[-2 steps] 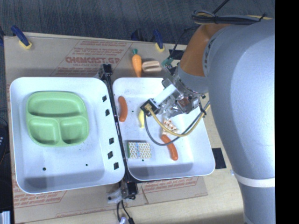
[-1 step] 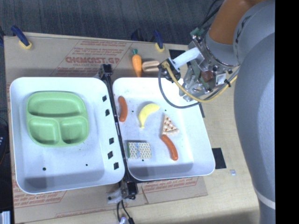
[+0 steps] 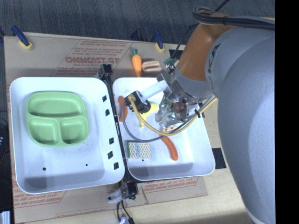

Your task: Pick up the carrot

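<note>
While bent low over the right bin (image 3: 201,164), fingers (image 3: 169,118) state unclear, carrot (image 3: 136,64) outside on the cardboard.

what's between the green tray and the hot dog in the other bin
In the camera view, the black clips joining the two bins and a patterned sponge lie between the green tray and the hot dog.
</note>
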Motion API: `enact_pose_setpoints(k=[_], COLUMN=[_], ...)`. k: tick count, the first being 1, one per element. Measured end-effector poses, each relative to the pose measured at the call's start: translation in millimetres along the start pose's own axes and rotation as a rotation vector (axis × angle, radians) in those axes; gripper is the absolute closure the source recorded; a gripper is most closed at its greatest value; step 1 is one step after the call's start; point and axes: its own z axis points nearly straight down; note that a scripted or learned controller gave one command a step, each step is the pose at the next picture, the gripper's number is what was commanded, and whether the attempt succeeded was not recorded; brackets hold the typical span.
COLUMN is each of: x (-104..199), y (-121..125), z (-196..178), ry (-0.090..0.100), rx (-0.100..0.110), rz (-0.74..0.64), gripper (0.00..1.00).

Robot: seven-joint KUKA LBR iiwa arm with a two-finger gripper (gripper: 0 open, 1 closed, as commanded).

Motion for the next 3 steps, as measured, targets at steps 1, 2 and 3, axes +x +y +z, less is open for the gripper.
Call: enact_pose_setpoints(k=[1, 2, 3], x=[47.7, 71.4, 17.4], y=[75.4, 104.8, 47.5], z=[41.8, -92.5, 30.1], ry=[0.001, 0.004, -0.001], rx=[0.000, 0.000, 0.002], rz=[-0.017, -0.085, -0.139], gripper=[1.00, 1.00, 1.00])
